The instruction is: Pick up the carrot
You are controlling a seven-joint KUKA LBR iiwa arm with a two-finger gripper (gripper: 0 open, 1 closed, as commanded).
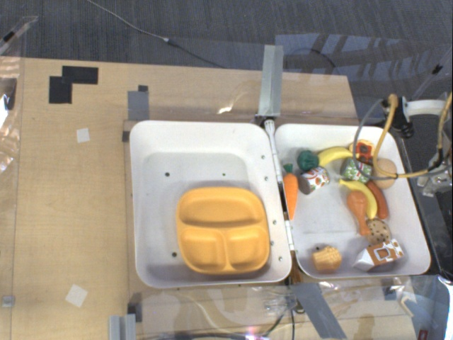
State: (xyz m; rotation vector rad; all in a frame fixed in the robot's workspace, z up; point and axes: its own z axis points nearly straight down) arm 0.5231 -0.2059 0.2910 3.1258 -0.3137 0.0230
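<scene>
The carrot [290, 193] is orange with a small green top pointing to the far side. It lies lengthwise in the right bin [417, 257], tight against that bin's left wall beside the divider. A small can [313, 180] lies just to its right, and a dark green toy vegetable [307, 159] sits near its top end. Nothing covers the carrot.
The right bin also holds two bananas [334, 154], a drumstick [361, 207], a sausage [379, 200], a cookie [379, 230], a small carton [382, 252] and a corn piece [326, 258]. A yellow divided plate [223, 229] lies in the left bin [152, 190]. Cables [386, 129] hang over the right bin's far right corner.
</scene>
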